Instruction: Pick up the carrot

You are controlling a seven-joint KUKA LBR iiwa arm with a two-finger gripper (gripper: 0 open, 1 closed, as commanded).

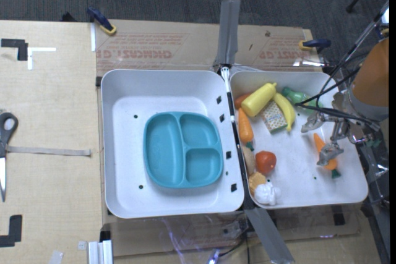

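The carrot [318, 142] is a small orange piece with a green tip. It lies slantwise on the floor of the right bin [297, 185], near that bin's right side. My gripper [319, 138] reaches in from the right and hangs low over it, open. One metal finger [310, 123] sits up-left of the carrot. The other finger [328, 153] lies across the carrot's middle and hides part of it. The carrot rests on the bin floor and I see no grip on it.
The right bin also holds a yellow bottle [258, 99], a banana [286, 110], a green item [295, 96], a sponge-like block [273, 115], an orange piece [245, 127] by the left wall, a tomato [265, 161] and a white lump [266, 194]. The left bin holds a teal divided plate [184, 149].
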